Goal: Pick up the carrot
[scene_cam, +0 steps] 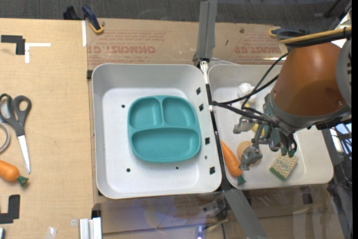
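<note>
Lying at a slant against the left wall of the right bin (pixel 313 179), the carrot (pixel 230 158) points its green end toward the near corner, likely having slid there because the wall stops anything that rolls. It sits just left of and slightly below the gripper (pixel 253 155), close to the fingertips but not between them; nothing is held. How far apart the jaws stand cannot be told, since cables and the wrist housing clutter them.

Just beside the jaws, on the side toward the carrot, rests a pale egg-like object (pixel 244 149), crowding the gap a finger would need. To the jaws' right lies a speckled green sponge (pixel 283 166), and beyond them, toward the far wall, a small white item (pixel 245 88).

The orange-banded arm (pixel 310 84) hangs over the bin so the tool drops nearly straight down, which suits a top grasp. The carrot's snug fit against the wall probably makes that grasp awkward.

Further left, the other bin (pixel 106 120) holds a teal divided plate (pixel 164 127). On the wooden bench (pixel 45 120) lie scissors (pixel 17 123) and a second carrot (pixel 10 171).
</note>
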Motion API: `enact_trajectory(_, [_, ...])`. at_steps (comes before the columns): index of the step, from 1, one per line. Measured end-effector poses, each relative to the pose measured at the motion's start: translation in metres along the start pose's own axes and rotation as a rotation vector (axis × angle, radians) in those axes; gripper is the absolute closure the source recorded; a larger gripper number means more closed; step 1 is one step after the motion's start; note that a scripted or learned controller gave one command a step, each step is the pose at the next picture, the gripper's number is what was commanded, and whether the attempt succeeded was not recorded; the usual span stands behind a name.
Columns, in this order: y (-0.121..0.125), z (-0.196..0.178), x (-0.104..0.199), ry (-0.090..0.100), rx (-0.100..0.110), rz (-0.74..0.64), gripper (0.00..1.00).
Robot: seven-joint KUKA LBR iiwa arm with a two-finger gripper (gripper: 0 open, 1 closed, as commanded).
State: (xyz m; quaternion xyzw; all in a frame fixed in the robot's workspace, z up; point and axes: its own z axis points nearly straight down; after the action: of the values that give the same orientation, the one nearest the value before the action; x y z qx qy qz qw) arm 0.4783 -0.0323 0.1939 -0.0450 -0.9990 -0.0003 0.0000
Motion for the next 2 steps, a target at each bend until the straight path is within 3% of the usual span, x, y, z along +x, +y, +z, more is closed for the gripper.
enact_trajectory(1, [0.033,0.003,-0.008,-0.002,0.0,0.033,0.0])
enact_trajectory(2, [-0.013,0.002,-0.016,-0.004,0.001,-0.036,0.0])
